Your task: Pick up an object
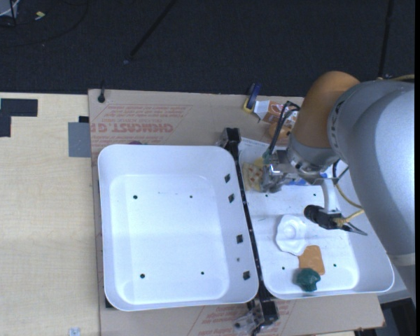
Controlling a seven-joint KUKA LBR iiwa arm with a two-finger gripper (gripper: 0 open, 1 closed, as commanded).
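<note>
From the camera view above, the gripper (271, 177) hangs low over the far end of the right bin (378, 275), just beside the divider; whether the fingers are open or closed, I cannot tell. A white object (290, 233), an orange piece (311, 258) and a teal lump (308, 279) lie nearer the front. A good grasp needs centring over one item before descending.
</note>
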